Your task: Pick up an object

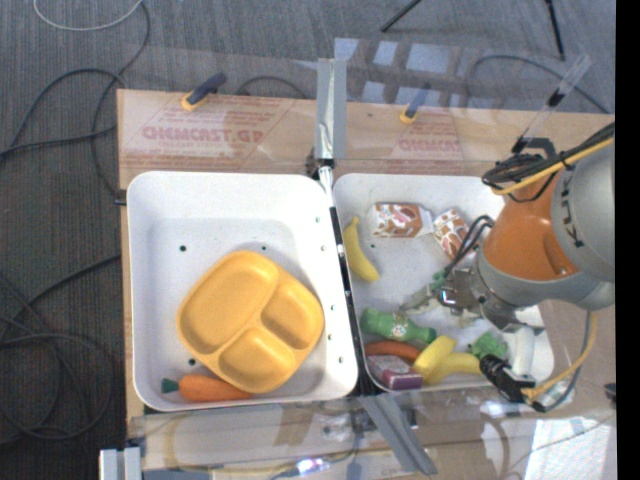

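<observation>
Crowded toys at lower right, a yellow piece [447, 357] and green bottle [386, 323], lie beside the pincer [447, 293]; its opening I cannot tell. Crowding risks a misplaced grasp.

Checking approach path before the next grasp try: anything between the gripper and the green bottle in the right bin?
Nothing visible. The gripper hangs in the right bin just above the green bottle, with bare bin floor between them. The yellow banana lies off to the left; the orange carrot lies beyond the bottle.
</observation>
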Tool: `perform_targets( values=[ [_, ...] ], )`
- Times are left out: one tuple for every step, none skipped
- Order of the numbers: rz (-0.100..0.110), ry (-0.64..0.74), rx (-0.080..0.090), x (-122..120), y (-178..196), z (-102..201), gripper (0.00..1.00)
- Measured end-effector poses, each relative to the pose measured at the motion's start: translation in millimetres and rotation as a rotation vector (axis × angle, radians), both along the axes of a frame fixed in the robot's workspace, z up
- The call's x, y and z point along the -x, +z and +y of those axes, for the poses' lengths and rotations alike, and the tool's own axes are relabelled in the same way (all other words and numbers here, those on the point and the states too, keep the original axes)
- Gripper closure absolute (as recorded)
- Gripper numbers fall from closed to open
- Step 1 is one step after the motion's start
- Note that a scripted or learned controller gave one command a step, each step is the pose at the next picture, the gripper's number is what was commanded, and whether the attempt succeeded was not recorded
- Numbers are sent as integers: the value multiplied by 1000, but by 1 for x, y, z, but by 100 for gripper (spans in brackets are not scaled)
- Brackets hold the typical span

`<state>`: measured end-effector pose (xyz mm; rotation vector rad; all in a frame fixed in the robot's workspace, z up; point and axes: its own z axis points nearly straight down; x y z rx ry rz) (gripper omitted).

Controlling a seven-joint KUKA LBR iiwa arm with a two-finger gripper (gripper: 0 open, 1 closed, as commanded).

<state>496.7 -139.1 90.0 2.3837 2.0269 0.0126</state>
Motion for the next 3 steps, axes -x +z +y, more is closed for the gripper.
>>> perform_targets(
  values=[
    [6, 0, -4, 1, 8, 1, 100],
    [6, 0, -3, 1, 8, 1, 0],
    [-1, 18, 8, 10, 0, 38, 0]
  ],
)
